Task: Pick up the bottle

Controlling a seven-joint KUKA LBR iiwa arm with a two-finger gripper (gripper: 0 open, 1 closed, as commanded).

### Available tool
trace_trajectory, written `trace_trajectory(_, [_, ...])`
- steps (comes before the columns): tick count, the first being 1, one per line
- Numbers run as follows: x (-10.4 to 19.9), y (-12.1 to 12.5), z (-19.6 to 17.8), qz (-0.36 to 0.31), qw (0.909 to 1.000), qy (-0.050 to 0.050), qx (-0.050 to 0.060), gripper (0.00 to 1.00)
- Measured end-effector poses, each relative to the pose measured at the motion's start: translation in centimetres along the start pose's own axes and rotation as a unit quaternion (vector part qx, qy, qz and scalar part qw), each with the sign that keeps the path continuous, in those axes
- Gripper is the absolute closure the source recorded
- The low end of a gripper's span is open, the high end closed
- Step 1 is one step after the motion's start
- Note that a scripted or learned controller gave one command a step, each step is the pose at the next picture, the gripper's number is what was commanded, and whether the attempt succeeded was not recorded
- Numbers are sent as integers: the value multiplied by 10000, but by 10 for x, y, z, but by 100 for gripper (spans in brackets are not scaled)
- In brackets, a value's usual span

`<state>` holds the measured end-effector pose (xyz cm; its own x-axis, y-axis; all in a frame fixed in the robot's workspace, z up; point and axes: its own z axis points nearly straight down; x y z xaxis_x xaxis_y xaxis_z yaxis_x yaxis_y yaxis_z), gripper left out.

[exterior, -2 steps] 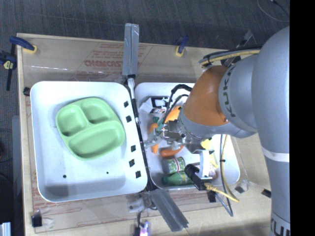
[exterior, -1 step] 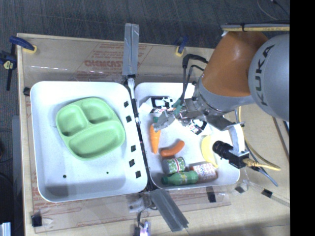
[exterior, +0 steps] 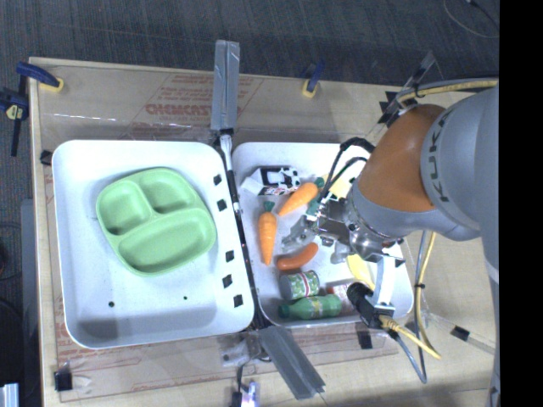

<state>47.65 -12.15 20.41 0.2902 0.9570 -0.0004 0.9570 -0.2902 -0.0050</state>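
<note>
A grey KUKA arm with an orange band reaches in from the right and hangs its gripper (exterior: pixel 299 229) low over the right-hand bin (exterior: pixel 251 164), among a clutter of toy food; whether its fingers are spread or pressed together cannot be told from this angle. The green bottle (exterior: pixel 312 307) lies on its side near the bin's front wall, just in front of a green-labelled can (exterior: pixel 300 284) and apart from the gripper, which sits over a sausage (exterior: pixel 297 258) and between two carrots (exterior: pixel 268 236), (exterior: pixel 298 197). The bottle's long axis runs roughly left to right along the front wall; which end carries the cap is too blurred to tell. A clean pick would probably mean shifting toward the front of the bin, centring on the bottle's body, turning the fingers square across that long axis, and descending without nudging the can that touches or nearly touches it. The left bin (exterior: pixel 68 227) holds a green divided plate (exterior: pixel 154 219).
</note>
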Motion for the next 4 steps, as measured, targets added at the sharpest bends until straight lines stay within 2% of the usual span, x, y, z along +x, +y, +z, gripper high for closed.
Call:
trace_trajectory(1, [-27, 9, -127, -809, 9967, -2, -34, 0])
trace_trajectory(2, [56, -17, -41, 1227, 9924, 2, 2, 0])
trace_trajectory(3, [153, -47, 14, 138, 9999, -8, 8, 0])
trace_trajectory(4, [204, 35, 14, 1242, 9923, -8, 10, 0])
